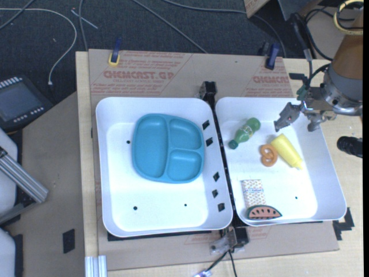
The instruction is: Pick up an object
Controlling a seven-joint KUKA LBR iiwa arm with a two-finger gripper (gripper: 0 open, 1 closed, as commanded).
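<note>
The right bin (323,178) holds a green bottle-shaped toy (244,132), a yellow corn-like piece (287,150), an orange pretzel ring (268,154), a small patterned packet (252,191) and a watermelon slice (264,213). My gripper (300,119) hangs over the bin's upper right part, just above the yellow piece. Its two dark fingers (285,118) stand apart, open, with nothing between them.
The left bin (115,201) holds a blue divided plate (168,148). Black clips run along the divider (214,154) between the bins. Cables lie on the dark floor behind the bench, and blue clamps (116,57) grip its back edge.
</note>
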